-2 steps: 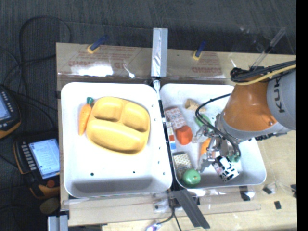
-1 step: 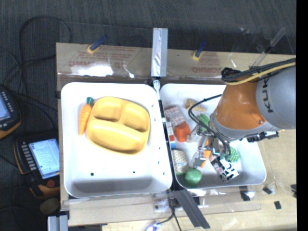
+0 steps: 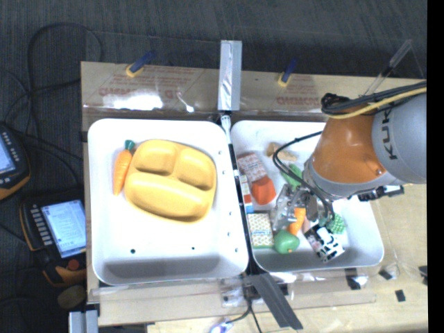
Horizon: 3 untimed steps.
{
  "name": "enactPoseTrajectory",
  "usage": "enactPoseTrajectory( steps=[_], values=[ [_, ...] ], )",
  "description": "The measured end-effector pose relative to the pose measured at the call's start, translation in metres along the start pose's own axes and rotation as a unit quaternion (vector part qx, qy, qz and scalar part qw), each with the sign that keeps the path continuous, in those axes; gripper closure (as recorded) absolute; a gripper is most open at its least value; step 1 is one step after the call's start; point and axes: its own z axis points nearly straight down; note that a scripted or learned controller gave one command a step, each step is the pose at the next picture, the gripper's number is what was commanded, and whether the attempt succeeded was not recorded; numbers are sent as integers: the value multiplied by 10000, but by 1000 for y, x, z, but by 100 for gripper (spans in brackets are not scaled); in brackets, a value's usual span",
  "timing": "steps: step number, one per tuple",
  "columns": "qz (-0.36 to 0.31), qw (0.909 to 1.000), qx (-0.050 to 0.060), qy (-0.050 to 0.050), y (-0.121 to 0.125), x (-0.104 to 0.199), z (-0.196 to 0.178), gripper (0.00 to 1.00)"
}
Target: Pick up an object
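My gripper (image 3: 297, 217) hangs low inside the right bin (image 3: 361, 255), below the orange wrist band. Right under it lie a small orange piece (image 3: 299, 219) and a green round toy (image 3: 286, 242). A black-and-white cow-patterned block (image 3: 325, 243) sits just to its right, with a green textured item (image 3: 337, 223) beside that. An orange-red toy (image 3: 263, 190) and a packaged snack (image 3: 250, 164) lie to the left of the gripper. The arm hides part of the bin's middle.
The left bin (image 3: 111, 255) holds a yellow divided plate (image 3: 170, 179) and a toy carrot (image 3: 122, 168) by its left side. A patterned card (image 3: 259, 229) lies at the right bin's left wall. A metal divider (image 3: 230, 75) stands behind the bins.
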Motion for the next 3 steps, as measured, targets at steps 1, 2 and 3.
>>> enactPoseTrajectory(
  steps=[1,2,3],
  values=[
    [-2,10000,3,-2,0,0,0,0],
    [61,9997,-21,-226,-2,23,2,0],
    [-369,9993,-25,-27,-1,2,9,0]
  ],
)
